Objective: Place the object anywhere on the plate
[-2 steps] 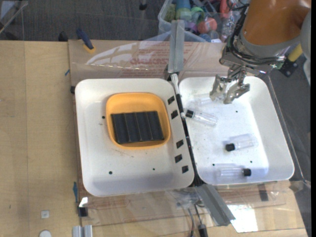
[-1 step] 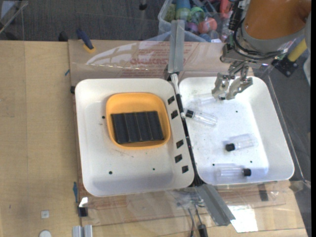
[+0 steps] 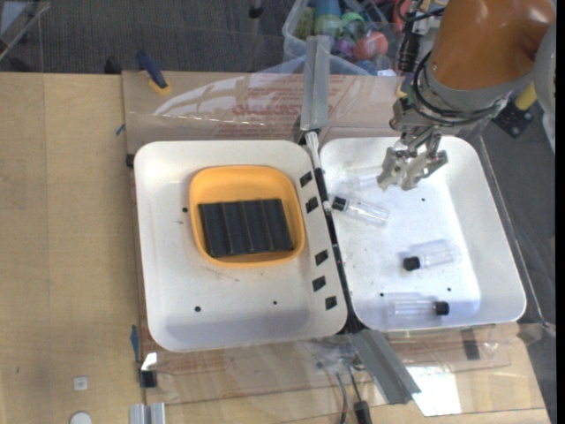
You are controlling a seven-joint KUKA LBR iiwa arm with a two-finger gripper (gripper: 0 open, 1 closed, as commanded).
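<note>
Orange plate (image 3: 205, 186), carrying a black ribbed block (image 3: 245, 227), sits in my left bin (image 3: 168, 307) with no vial on it. Three clear black-capped vials lie in my right bin (image 3: 494, 237). My gripper (image 3: 407, 174) hovers above the nearest vial (image 3: 357, 208), fingers slightly apart, grasping nothing. Picking and placing remain.

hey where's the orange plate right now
In the camera view, the orange plate sits in the left white bin, toward its upper middle, with a black ribbed block lying on it; the clear vials are in the right bin.
</note>
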